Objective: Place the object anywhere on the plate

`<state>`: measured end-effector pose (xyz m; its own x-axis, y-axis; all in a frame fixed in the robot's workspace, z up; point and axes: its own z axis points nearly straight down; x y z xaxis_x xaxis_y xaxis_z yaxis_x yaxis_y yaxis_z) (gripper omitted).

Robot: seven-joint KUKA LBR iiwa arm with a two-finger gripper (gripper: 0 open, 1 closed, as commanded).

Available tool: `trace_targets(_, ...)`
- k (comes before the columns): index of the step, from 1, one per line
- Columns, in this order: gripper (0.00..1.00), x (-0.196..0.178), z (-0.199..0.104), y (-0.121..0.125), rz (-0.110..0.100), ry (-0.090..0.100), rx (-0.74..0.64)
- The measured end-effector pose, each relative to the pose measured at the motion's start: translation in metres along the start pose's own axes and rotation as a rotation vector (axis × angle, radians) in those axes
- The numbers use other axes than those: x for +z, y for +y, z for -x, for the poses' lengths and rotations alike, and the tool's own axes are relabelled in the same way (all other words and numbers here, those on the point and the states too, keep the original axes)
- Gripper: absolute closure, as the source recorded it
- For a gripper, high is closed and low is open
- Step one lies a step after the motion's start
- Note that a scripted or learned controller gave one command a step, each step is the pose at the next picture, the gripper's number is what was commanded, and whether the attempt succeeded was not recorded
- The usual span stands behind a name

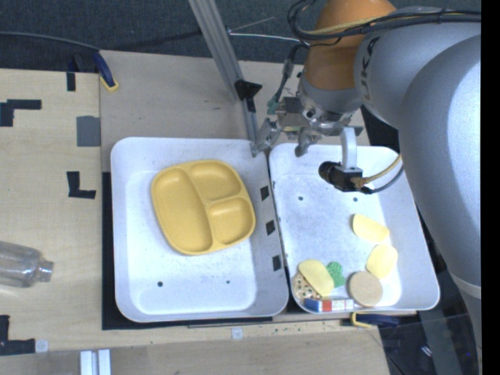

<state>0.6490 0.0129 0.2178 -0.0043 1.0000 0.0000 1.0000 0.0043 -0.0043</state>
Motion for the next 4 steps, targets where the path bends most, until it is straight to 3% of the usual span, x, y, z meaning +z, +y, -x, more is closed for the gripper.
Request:
trace_targets(1, 0.0, 0.003, -0.008, -0.04, -0.001, -0.001, 0.004)
trace_targets(2, 0.0, 0.003, -0.008, -0.039, 0.002, 0.0, 0.003)
trace_targets(3, 1.0, -0.006, -0.009, -0.039, 0.001, 0.002, 0.002)
trace_targets(4, 1.0, 0.032, 0.019, -0.079, -0.004, -0.002, 0.007)
